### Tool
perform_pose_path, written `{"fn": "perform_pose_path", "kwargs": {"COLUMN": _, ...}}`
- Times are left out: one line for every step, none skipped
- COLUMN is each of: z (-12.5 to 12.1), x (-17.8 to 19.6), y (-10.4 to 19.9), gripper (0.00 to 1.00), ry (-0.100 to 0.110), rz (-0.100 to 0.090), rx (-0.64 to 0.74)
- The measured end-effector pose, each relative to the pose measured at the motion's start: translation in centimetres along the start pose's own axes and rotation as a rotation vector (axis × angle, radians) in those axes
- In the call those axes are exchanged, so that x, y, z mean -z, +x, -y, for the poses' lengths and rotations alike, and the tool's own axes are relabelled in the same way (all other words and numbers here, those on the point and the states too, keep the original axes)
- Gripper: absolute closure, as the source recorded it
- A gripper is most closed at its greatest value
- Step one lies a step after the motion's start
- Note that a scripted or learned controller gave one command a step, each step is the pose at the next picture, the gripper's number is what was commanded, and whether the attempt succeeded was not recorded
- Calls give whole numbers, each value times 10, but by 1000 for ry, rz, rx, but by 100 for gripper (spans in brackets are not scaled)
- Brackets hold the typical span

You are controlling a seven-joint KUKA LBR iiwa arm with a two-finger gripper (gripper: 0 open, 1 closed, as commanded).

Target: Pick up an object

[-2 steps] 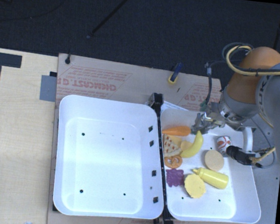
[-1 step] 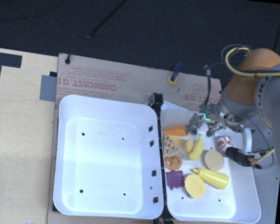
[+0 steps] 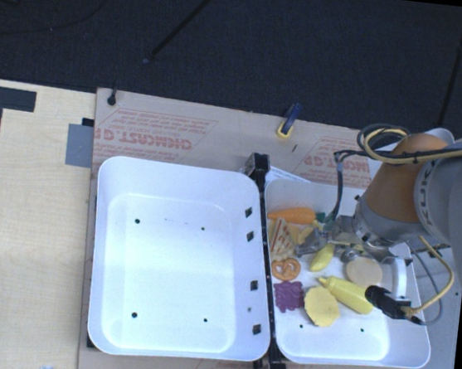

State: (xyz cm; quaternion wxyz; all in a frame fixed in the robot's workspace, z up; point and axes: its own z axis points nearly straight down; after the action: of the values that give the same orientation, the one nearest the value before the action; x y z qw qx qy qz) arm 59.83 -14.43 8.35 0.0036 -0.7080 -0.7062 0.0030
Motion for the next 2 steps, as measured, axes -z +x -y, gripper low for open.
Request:
{"fn": "perform_pose_path", "kwargs": {"z": -2, "x": 14, "y": -1, "gripper": 100, "ry": -5, "rz": 0, "rx": -2}}
{"fn": "perform_pose_path", "kwargs": {"z": -47, "x": 32, "y": 36, "gripper": 100, "ry": -11, "rz": 1, "rx": 7}}
